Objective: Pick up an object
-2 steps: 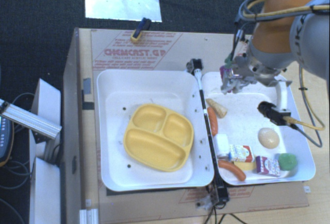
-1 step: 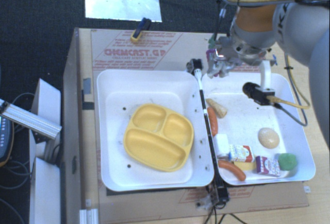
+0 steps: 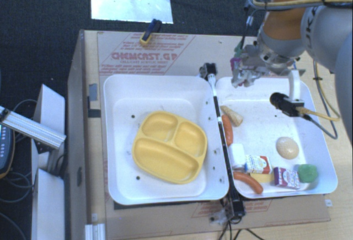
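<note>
My gripper (image 3: 243, 77) hangs over the far left corner of the right bin (image 3: 320, 139), above the bin floor and well away from the food items. Nothing shows between its fingers. In the right bin lie a tan bread piece (image 3: 232, 115), an orange carrot stick (image 3: 228, 129), a white block (image 3: 237, 154), a small milk carton (image 3: 257, 164), an orange sausage (image 3: 247, 181), a beige egg (image 3: 287, 147), a purple-and-white packet (image 3: 285, 177) and a green ball (image 3: 308, 172).
A yellow divided tray (image 3: 170, 146) sits in the left bin (image 3: 118, 123). A black clamp (image 3: 208, 70) stands on the divider at the far edge. A black camera on a cable (image 3: 287, 104) hangs from the arm over the right bin.
</note>
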